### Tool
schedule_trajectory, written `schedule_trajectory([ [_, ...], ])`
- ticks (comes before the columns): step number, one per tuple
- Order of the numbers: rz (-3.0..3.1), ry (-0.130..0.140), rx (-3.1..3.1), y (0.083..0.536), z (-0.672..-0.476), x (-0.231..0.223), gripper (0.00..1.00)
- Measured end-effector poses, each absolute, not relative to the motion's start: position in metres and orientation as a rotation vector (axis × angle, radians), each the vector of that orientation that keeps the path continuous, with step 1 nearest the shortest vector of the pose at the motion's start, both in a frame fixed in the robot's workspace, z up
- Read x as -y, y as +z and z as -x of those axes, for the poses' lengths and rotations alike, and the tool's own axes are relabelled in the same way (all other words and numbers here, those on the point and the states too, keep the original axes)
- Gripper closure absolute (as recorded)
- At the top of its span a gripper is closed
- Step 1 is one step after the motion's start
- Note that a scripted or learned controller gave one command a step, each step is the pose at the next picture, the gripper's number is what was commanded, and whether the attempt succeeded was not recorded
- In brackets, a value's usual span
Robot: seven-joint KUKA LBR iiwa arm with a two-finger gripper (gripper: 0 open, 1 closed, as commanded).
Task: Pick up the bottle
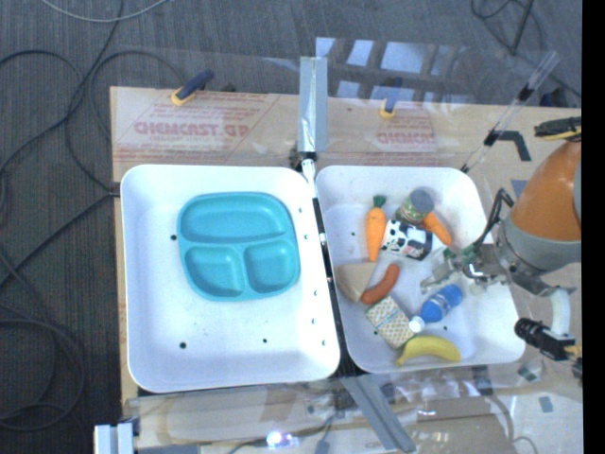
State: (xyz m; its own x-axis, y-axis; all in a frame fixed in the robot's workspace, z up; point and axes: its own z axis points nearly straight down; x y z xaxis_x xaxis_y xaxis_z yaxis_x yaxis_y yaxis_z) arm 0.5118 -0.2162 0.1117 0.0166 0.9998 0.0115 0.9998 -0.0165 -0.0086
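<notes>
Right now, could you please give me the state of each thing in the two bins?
bottle: lying on its side, free
banana: lying flat near the front wall
blue tray: flat, compartments bare
two carrots: lying down
sausage: lying down
gripper: just above the bottle

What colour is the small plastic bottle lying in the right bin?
The small plastic bottle is blue with a white cap; the camera view shows it clearly.

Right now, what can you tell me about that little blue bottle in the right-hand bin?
The bottle is small, blue and plastic-looking, with a white cap at its lower-left end. It lies on its side, slanted, on the floor of the right bin. The tool hovers just above its upper end. A banana lies just below it; contact with either is unclear.
</notes>
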Motion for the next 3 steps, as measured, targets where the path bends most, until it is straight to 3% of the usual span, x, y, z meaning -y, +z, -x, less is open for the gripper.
schedule_trajectory([
  [1,2.264,-0.003,2.195,0.089,-0.509,0.175,0.00],
  [2,2.263,-0.009,2.197,0.099,-0.510,0.174,1.00],
  [3,2.224,0.004,2.219,0.227,-0.526,0.079,1.00],
])
